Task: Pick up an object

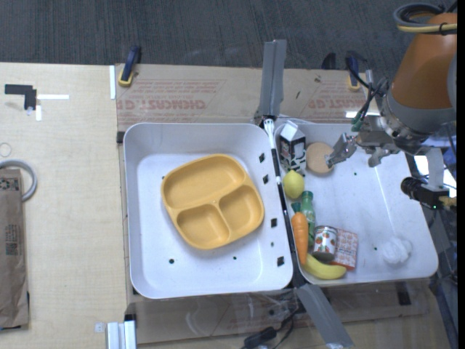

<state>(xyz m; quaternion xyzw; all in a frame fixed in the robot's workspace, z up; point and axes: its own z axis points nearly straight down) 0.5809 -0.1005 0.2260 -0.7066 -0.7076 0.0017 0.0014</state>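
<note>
My gripper (357,151) hangs over the back of the right bin (378,202), its two fingers spread open with nothing between them. Just left of it lies a round tan cookie-like piece (317,158). Along the bin's left wall sit a small black-and-white milk carton (292,148), a yellow lemon (293,184), a green bottle (308,208), an orange carrot (300,235), a small can with a red packet (336,246) and a banana (324,269). A white crumpled piece (396,251) lies at the front right.
The left bin (145,195) holds a yellow divided plate (211,201). A grey divider post (272,82) stands between the bins at the back. Blue clamps (130,65) hold cardboard behind the bins. A brown paper bag (12,246) lies far left on the bench.
</note>
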